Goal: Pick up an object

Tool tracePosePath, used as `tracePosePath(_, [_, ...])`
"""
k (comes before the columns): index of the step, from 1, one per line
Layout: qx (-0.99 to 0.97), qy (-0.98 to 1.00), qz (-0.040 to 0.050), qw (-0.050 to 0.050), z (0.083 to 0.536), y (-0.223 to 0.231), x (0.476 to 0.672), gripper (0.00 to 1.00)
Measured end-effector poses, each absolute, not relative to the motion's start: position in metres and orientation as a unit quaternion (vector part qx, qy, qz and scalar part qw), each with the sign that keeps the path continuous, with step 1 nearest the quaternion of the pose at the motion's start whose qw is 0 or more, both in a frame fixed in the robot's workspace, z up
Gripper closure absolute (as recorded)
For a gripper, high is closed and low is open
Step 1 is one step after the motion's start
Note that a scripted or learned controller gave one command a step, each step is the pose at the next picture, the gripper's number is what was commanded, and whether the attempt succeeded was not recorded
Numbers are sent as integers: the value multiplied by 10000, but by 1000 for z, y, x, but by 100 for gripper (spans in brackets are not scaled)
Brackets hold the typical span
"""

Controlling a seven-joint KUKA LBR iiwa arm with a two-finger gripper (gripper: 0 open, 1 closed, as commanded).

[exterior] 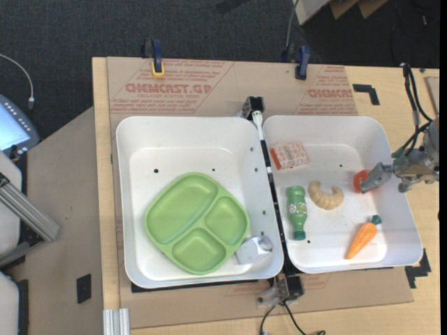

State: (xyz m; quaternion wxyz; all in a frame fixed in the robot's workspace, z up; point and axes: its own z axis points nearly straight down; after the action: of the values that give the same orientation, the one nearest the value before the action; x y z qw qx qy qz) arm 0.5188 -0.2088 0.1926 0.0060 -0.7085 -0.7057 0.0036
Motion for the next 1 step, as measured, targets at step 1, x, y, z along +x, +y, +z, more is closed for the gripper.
tracePosePath(1, [-7070, -7072, 2, -2, 200, -208, 522, 0])
